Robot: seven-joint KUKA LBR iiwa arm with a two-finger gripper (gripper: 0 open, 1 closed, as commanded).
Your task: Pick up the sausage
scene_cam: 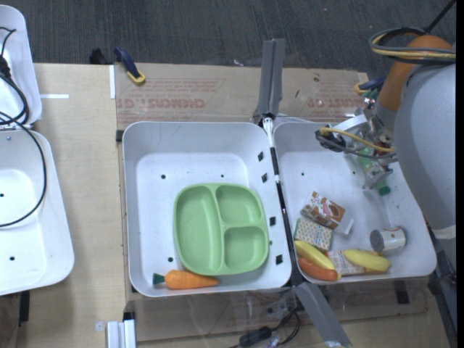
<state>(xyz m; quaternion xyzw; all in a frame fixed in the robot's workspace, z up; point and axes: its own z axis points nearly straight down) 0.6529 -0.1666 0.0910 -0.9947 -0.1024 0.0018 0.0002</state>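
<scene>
Hand [377,174]: over right bin [406,216], grip state cannot tell.
Sausage [317,269]: front edge of that bin, beside banana [314,254].

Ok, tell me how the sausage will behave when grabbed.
The sausage looks smooth and rounded, so it may roll or slip. It lies against the yellow banana and the near wall of the right bin, so lifting it will probably nudge the banana.

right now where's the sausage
The sausage lies in the right bin, at its near left corner, just under a yellow banana and left of another banana.
</scene>
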